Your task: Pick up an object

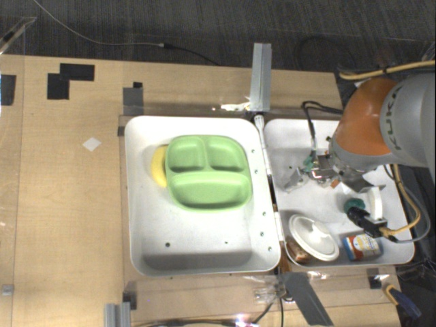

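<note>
Low over the back-left part of the right bin [289, 138], the gripper [315, 167] — carried in from the right on the grey arm [417, 114] with its orange band [364, 125]. Impossible to tell from this slant whether clenched, released, or grasping something.

Things to pick, spread over both bins. In the right bin, at the near-left corner: a round white dish [315, 237], perhaps a lid, lying on something brown [295, 252], just peeping out at its left edge. Just beside the white dish, to the right and close against the near wall: a small can [360, 246] on its side, with a blue and red label. Both apart from the gripper, lower in the view.

In the left bin [184, 240], toward the back: a green plate [208, 171] with three compartments — two small ones behind, one long one in front — lying flat. Tucked under the green plate's left edge, touching it: a yellow thing [158, 166], mostly hidden, curved, too covered to name for sure. Near part of this bin's floor in soft shadow.

Both bins side by side, walls touching, on a pale wooden desk [61, 196], with a few black patches [69, 80] toward its far-left corner.
</note>
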